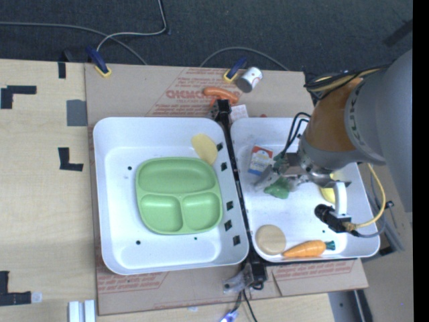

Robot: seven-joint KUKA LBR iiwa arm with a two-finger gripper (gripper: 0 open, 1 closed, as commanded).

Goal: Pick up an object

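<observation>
gripper (278,173) low in right bin (348,250), at green object (277,190), finger state cannot be told

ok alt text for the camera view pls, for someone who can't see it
A grey robot arm's hand reaches down over a small green object in the right shallow white bin, which also holds an orange carrot and a round tan cookie. The left white bin holds a green divided plate.

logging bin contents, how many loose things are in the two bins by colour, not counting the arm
Green: 2, the divided plate and a small green item
Yellow: 2, and
Orange: 1, the carrot
Tan: 1, round piece
White and red: 1, packet
Total: 7
</observation>
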